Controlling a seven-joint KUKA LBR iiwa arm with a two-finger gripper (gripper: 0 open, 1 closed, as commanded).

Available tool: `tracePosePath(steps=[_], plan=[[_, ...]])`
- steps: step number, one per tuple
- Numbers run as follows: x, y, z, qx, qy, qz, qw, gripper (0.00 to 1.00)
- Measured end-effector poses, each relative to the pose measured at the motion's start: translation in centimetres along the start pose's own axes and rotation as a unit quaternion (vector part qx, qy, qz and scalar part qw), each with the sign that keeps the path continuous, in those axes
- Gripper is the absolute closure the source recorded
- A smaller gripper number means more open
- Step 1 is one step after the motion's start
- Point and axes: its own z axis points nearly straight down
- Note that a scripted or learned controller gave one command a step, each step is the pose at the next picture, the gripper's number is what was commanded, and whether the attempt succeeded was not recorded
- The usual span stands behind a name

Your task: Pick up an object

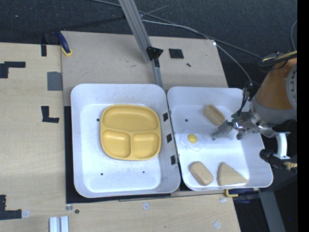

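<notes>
In the right bin (251, 151) lie a tan bread roll (214, 114) at the back, a small yellow ball (192, 138) on a white patch, an oval bun (201, 172) at the front, and a tan wedge (231, 174) beside it. My gripper (228, 134) hangs over the right bin's middle, just right of the yellow ball and in front of the tan roll. It is open, its fingers spread apart with nothing between them.
A yellow divided plate (130, 131) sits in the left bin (84, 144). A grey pole (140, 28) slants across the bench behind the bins. Cables run along the dark floor at the back right.
</notes>
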Motion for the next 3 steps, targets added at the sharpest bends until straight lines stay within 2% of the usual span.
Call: tracePosePath(steps=[1,3], plan=[[0.0,0.1,-1.2,-0.002,0.0,-0.001,1.0,1.0],[-0.6,0.9,-11.3,-0.005,-0.001,-0.001,1.0,1.0]])
